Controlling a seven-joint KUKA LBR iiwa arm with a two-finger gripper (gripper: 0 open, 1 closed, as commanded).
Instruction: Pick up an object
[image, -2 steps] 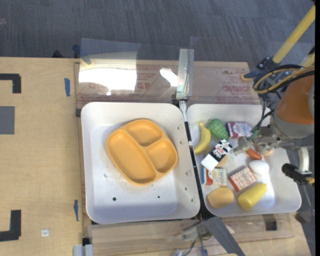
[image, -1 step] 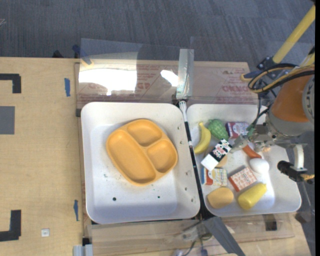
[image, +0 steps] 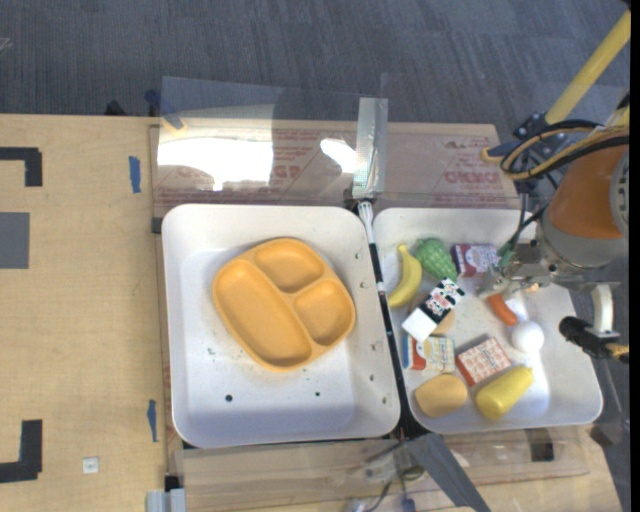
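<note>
Objects for picking lie heaped in the right bin (image: 590, 400), in the lower right of the frame. A banana (image: 405, 277) curves along its left wall, with a green knobbly item (image: 436, 256) just beside it and a small packet with a red label (image: 474, 260) to the right of that. Below them sit a black-and-white patterned box (image: 443, 297), a white card-like piece (image: 419, 324), a carton with red print (image: 437, 352) and a pinkish box (image: 484, 359). An orange carrot-like piece (image: 503, 309) and a white egg-shaped item (image: 527, 336) lie toward the bin's right side. At the lower edge are a tan rounded lump (image: 441, 395) and a yellow bottle-like item (image: 505, 391), near each other.

The gripper (image: 520, 275) hangs over the upper right part of this bin, just above the carrot-like piece; its opening cannot be told, and nothing can be seen held in it. The grey arm (image: 585, 205) with its orange band and cables crowds the right edge above the bin.

The left bin (image: 190, 390) holds an orange divided plate (image: 284, 302) near its middle. Behind both bins, clear plastic sheet (image: 250, 140) covers cardboard with red printing too small to read. The wooden surface (image: 70, 330) carries black tape marks on the left.
</note>
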